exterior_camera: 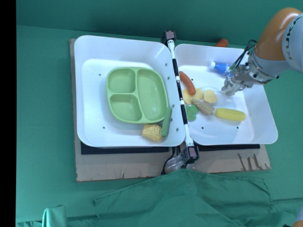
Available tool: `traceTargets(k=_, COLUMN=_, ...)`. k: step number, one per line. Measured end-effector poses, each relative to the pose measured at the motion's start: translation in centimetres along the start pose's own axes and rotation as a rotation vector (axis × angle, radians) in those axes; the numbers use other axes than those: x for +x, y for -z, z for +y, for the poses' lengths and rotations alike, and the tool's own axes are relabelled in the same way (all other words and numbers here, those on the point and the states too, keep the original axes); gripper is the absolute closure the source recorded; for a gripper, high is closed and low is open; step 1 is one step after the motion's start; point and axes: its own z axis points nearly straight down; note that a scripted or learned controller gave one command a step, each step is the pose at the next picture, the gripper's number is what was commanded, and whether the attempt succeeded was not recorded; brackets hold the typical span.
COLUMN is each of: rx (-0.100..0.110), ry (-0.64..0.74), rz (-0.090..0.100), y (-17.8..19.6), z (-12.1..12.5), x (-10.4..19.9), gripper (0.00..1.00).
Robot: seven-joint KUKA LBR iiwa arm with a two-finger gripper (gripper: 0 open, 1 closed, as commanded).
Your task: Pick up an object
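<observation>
Nothing lifted yet: yellow corn cob (pixel 230 114), sausage (pixel 187 82), potato pieces (pixel 209 96) and small green piece (pixel 191 112) all lying on the floor of the right bin (pixel 265 126). Gripper (pixel 230 90) low over that bin, just right of the potato pieces, nothing seen between its tips. Whether apart or together: cannot tell, too small and blurred. Blue thing (pixel 218 67) partly hidden behind the wrist. Grasp and lift both left to do.

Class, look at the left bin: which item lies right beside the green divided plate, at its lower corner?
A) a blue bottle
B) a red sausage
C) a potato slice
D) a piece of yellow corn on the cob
D: the piece of yellow corn on the cob sits in the left bin against the lower corner of the green divided plate.
</observation>
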Motion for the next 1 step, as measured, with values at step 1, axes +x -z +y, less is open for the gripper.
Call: traceTargets(k=1, rx=0.002, ry=0.002, rz=-0.001, y=-0.13, z=0.06, x=0.07, gripper=0.00)
